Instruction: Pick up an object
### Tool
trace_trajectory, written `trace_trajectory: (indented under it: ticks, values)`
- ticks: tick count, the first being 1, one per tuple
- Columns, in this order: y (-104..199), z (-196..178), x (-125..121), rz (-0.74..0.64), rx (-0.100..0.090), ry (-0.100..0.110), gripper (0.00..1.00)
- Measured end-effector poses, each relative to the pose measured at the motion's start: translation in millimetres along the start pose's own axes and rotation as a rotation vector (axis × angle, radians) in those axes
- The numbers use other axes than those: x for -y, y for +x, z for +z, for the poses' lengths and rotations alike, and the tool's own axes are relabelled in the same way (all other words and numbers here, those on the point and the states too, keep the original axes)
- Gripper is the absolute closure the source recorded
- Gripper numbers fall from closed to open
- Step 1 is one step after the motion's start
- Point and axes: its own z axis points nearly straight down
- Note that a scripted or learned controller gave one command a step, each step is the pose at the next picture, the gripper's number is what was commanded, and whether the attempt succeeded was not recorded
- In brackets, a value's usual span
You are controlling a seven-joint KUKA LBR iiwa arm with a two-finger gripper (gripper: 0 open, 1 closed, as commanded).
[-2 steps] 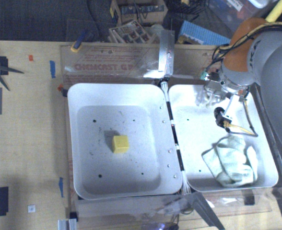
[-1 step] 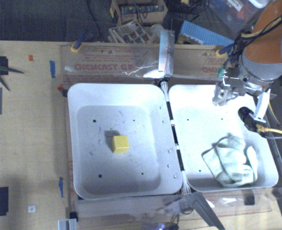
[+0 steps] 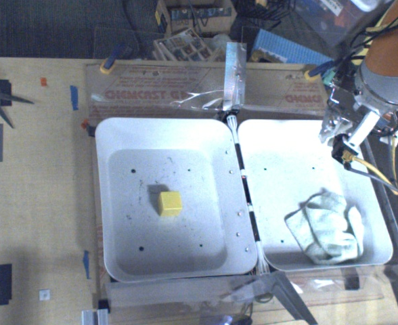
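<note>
A small yellow block (image 3: 170,203) lies on the floor of the left bin (image 3: 107,181), a little left of its middle. A crumpled white cloth-like bundle (image 3: 327,226) rests in the near right part of the right bin (image 3: 280,147). My gripper (image 3: 330,130) hangs over the far right corner of the right bin, well above and behind the bundle and touching neither object. Nothing shows between it and the bin floor.
A metal strip (image 3: 234,80) stands upright behind the seam between the two bins. A clear sheet with red lettering (image 3: 158,90) runs along the back of the bins. Clutter and cables sit beyond the bench's far edge.
</note>
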Motion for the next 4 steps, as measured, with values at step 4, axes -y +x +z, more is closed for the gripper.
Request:
trace_trajectory:
  ticks: [4]
  values:
    - [-22.0,-34.3,64.6,0.831,0.004,0.007,1.0]
